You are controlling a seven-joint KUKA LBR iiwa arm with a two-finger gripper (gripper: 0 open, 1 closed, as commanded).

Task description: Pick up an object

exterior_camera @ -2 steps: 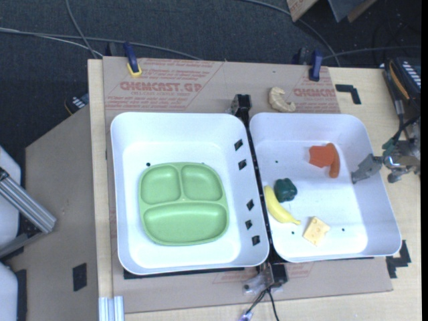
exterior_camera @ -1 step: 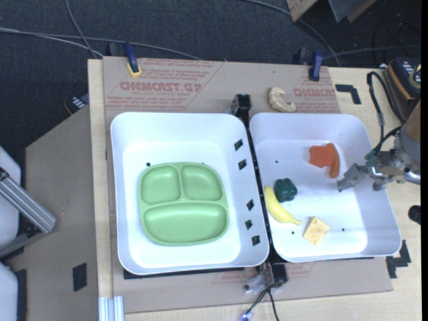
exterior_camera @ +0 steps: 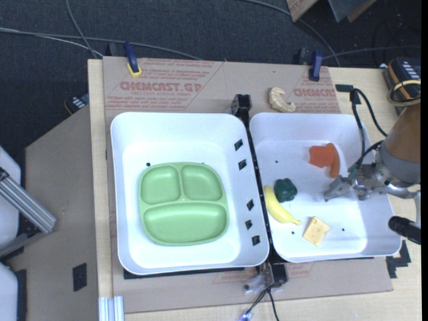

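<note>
A: Where is the gripper [exterior_camera: 342,186] and what is it doing?

B: It sits low in the right bin [exterior_camera: 374,243], near that bin's right wall. Two grey fingers [exterior_camera: 332,192] splay toward the left, spread apart, and nothing lies between them.

A: What is closest to it?

B: An orange-red block [exterior_camera: 325,156], flat-faced with a slanted edge. It lies just up and left of the fingertips, near them. The picture is soft there, so it may be touching the upper finger or a little apart; I cannot tell.

A: And the arm?

B: The arm [exterior_camera: 406,149] comes in from the right edge, its orange band above the wrist, the wrist bent so the fingers point across the bin floor.

A: Further out?

B: A dark green lumpy piece [exterior_camera: 285,190] sits left of the gripper, near the bin's left wall. A yellow banana [exterior_camera: 278,206] lies just beside it, curving down toward the front. A pale yellow cheese-like wedge [exterior_camera: 315,231] rests nearer the front, below and left of the fingers.

A: The other bin?

B: The left bin [exterior_camera: 127,179] holds a green divided plate [exterior_camera: 184,202] with three compartments, lying flat
</note>
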